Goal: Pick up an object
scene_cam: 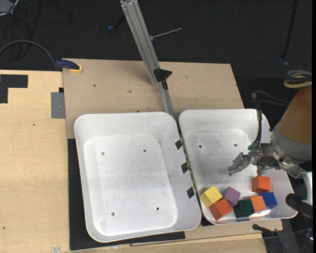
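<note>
Several small blocks lie in the near right corner of the right bin point(216, 125): a yellow block point(211, 195), a purple block point(231, 195), a red block point(220, 208), a green block point(244, 208), an orange block point(258, 202) and a blue block point(269, 199). An orange-red block point(262, 183) sits a little apart, toward the bin's right wall. My gripper point(247, 168) hangs over the right bin just above and left of the orange-red block. Its fingers are spread open with nothing between them. One fingertip point(233, 169) points down-left toward bare bin floor.
The left bin point(95, 125) lies beside the right one, with dark clips along the shared wall. A slanted metal rail point(145, 41) rises from behind the bins. The arm's body point(297, 125) stands over the right bin's right edge.
</note>
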You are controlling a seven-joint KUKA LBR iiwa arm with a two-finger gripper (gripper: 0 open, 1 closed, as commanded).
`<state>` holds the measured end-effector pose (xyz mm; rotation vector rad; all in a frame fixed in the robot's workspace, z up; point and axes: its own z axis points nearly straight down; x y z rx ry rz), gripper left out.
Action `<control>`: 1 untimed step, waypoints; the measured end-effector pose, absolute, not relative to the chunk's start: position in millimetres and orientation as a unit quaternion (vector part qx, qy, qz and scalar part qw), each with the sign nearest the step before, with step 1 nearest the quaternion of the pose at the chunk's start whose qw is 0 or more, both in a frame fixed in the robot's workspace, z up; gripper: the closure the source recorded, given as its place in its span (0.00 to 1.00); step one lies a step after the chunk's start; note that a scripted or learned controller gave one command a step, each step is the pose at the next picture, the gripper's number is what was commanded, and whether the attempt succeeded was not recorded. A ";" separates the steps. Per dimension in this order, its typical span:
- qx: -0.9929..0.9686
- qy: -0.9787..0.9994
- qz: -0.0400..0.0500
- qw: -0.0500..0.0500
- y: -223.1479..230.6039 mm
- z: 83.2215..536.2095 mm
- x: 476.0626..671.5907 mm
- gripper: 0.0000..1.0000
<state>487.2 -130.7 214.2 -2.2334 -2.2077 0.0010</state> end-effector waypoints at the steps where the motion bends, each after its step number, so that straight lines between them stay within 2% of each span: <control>1: -0.713 -0.702 0.000 0.001 -131.3 223.7 487.5 1.00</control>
